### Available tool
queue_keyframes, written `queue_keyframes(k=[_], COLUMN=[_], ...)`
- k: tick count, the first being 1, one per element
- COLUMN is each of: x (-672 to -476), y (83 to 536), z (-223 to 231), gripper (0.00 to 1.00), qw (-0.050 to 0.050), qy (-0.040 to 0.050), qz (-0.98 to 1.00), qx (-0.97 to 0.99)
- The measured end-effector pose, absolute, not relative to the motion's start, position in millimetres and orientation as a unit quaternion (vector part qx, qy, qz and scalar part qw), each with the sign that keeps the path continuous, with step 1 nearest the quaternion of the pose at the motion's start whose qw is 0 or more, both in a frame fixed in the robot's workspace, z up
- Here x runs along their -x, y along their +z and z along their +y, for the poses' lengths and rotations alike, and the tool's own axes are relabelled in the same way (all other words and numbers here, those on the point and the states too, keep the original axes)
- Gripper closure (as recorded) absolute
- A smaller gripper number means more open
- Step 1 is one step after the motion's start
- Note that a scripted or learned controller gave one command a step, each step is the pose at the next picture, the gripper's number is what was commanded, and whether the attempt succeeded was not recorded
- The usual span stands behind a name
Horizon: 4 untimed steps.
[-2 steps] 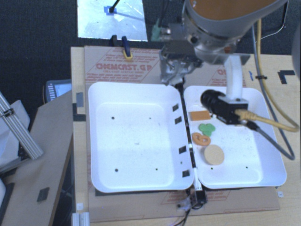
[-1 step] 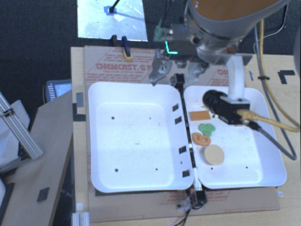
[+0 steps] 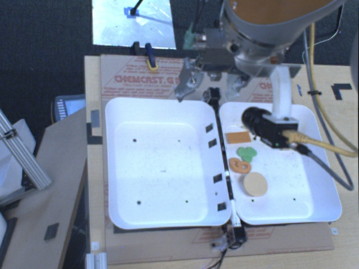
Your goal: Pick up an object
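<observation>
Several small items lie in the right bin (image 3: 314,206), near its left wall: an orange rectangular piece (image 3: 238,137), a green piece (image 3: 245,152), an orange ring-shaped piece (image 3: 240,166) and a tan round disc (image 3: 255,184). My gripper (image 3: 211,86) hangs high over the far rims of the two bins, above where they meet. Its two fingers (image 3: 186,85) are spread apart with nothing between them, so it is open. It is well up and back from the items.
The left bin (image 3: 157,167) is bare white. A black cylindrical unit (image 3: 263,125) with a yellow cable juts from the arm over the right bin's far part. A cardboard sheet (image 3: 140,80) lies under the bins, with a clamp (image 3: 150,58) at its far edge.
</observation>
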State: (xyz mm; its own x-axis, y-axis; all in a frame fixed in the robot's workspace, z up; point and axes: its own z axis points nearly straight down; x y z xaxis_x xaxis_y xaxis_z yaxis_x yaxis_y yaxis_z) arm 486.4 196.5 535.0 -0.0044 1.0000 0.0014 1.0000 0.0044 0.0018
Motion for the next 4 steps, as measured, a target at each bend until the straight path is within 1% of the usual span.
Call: queue_keyframes(k=[4], x=[-486.4], y=[535.0], z=[196.5], gripper=[0.0], qw=[0.0], qy=[0.0011], qz=[0.709], qx=[-0.706])
